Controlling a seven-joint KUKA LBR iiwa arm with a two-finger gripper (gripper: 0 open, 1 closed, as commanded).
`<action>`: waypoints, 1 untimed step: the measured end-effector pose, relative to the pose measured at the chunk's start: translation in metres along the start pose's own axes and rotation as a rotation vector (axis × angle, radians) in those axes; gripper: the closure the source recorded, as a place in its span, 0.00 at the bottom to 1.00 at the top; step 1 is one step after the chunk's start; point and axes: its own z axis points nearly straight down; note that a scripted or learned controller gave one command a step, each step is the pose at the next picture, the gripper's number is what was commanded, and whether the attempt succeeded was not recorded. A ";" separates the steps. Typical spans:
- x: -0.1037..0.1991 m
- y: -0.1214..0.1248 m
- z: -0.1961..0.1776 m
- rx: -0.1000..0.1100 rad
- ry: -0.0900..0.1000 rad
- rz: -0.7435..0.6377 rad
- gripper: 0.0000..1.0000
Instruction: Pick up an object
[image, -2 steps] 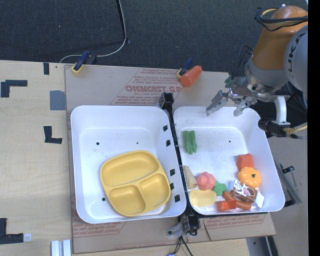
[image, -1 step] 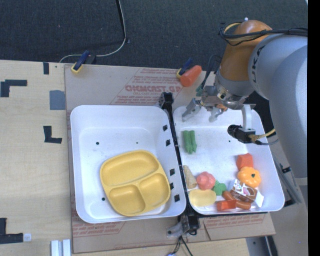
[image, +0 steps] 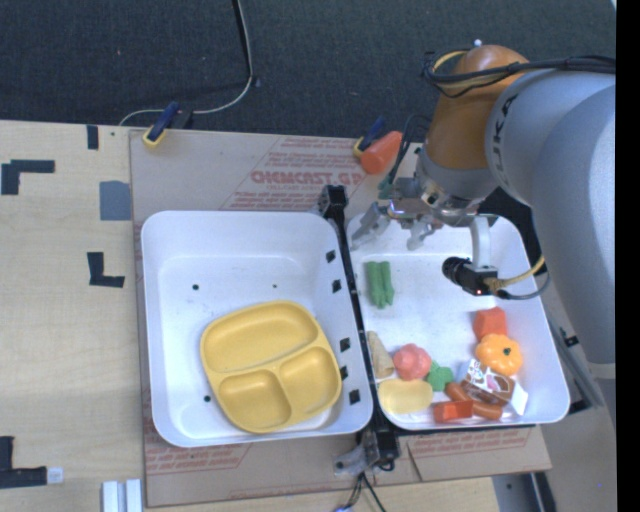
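Grey arm (image: 560, 140) looms closest to the lens, its gripper (image: 397, 226) spread open and holding nothing above the right bin's (image: 535, 300) far end. Pick not done; grasp and lift remain. One green piece (image: 380, 282) lies just below the gripper. Further out: one pink ball (image: 411, 361), one orange pumpkin (image: 499, 354), one yellow tray (image: 270, 364) in the left bin (image: 160, 300).

The gripper (image: 395, 228) hung over the far end of the right bin (image: 535, 300), and the bean (image: 379, 282) lay just below it in the view. Farther toward the near end lay the toys: a tomato (image: 411, 361), a pumpkin (image: 499, 354) and a banana (image: 405, 397). Left of the gripper stood the left bin (image: 170, 260), with a tray (image: 270, 365) in its near half.
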 end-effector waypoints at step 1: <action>0.010 -0.028 0.000 0.001 -0.001 0.003 0.00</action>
